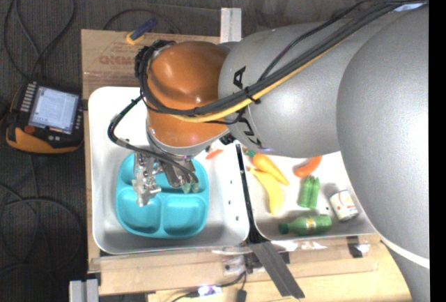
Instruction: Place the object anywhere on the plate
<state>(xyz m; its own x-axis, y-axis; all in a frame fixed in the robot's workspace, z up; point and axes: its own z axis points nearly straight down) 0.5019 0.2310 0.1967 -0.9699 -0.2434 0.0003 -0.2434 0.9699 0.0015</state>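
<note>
Here the gripper [162, 180] hangs over the blue plate [167, 213] in the left bin [104, 154] — a green object [189, 186] seems pinched between its narrowed fingers. Best lower gently — release over a flat compartment, clear of the dividers.

The arm [348, 84] is a thick, smooth grey casing with rounded joints, widest toward 3 o'clock. An orange band [182, 95] wraps the dome-shaped wrist section. Black cables and one yellow cable [293, 60] run along the casing from 2 o'clock toward the wrist, looping at 9 o'clock. Dark lettering marks the grey shell. The gripper [159, 180] is bare metal.
</note>
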